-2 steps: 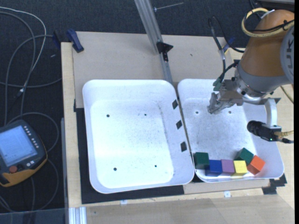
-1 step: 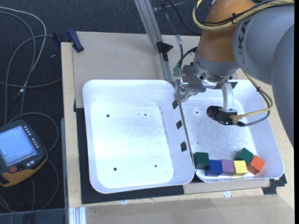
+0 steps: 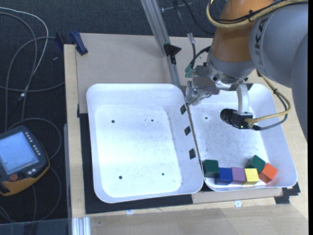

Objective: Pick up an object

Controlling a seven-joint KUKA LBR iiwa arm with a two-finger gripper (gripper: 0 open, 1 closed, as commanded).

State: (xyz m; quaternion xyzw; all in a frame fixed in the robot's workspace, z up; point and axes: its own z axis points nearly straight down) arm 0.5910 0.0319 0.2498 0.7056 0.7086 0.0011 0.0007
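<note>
Several small blocks lie in a row along the front edge of the right bin (image 3: 274, 131): a green one (image 3: 211, 167), a blue one (image 3: 225, 175), a purple one (image 3: 238, 174), a yellow one (image 3: 251, 175), a dark green one (image 3: 257, 161) and an orange one (image 3: 268, 172). My gripper (image 3: 194, 96) hangs over the bin's back left corner, close to the wall shared with the left bin. It is far from the blocks, and I see nothing in it. The orange wrist band (image 3: 239, 23) rises above it.
The left bin (image 3: 132, 141) lies beside the right one. A slanted metal post (image 3: 155, 26) stands behind the bins. A black camera unit with a yellow cable (image 3: 235, 118) hangs off the wrist. A teach pendant (image 3: 19, 155) and cables lie on the floor at left.
</note>
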